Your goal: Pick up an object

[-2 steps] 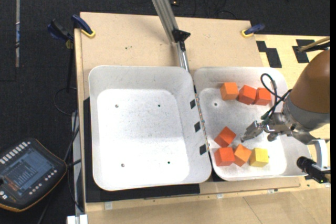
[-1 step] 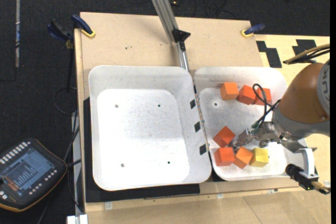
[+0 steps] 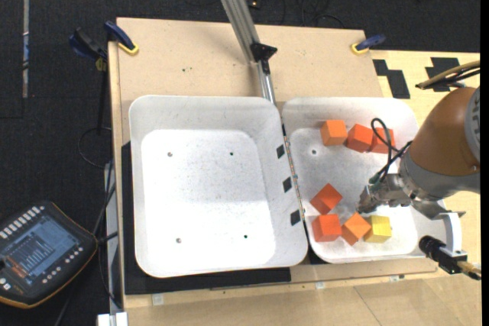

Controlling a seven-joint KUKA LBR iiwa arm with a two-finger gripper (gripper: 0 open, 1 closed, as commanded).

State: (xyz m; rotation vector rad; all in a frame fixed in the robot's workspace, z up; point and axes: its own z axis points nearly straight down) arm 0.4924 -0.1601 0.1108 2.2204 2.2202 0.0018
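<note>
The right bin (image 3: 302, 118) holds several orange blocks and one yellow block. Two orange blocks (image 3: 333, 132) (image 3: 360, 138) lie at its far side, with a third (image 3: 383, 140) partly behind a black cable. One orange block (image 3: 327, 198) sits mid-bin. Along the near side lie two more orange blocks (image 3: 326, 227) (image 3: 356, 228) and the yellow block (image 3: 379, 228). My gripper (image 3: 372, 199) hangs low in the bin, just above the near orange and yellow blocks, under the grey wrist and orange band. Its tips are hidden by the wrist.
The left bin (image 3: 205, 179) sits beside the right one on the wooden bench. A metal pole (image 3: 233, 0) slants in from the top to the bins' divide. A teach pendant (image 3: 38, 252) lies on the floor at lower left.
</note>
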